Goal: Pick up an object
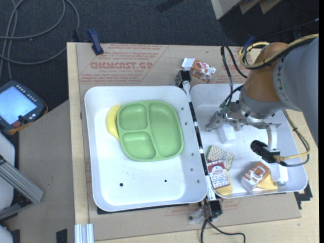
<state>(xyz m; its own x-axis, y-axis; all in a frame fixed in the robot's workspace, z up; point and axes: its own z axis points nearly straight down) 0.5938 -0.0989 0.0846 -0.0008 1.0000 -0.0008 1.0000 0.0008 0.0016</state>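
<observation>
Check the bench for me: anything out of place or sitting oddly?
One small red-and-white packet lies outside both bins, on the brown board behind them. In the left white bin, the green divided plastic tray sits tilted over a yellow object.

Robot lab: test bench [126, 59], cables [30, 14].

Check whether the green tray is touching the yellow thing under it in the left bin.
Touching. The camera view shows the green tray lying over the yellow thing, whose left edge pokes out beneath the tray's left rim with no gap between them.
</observation>
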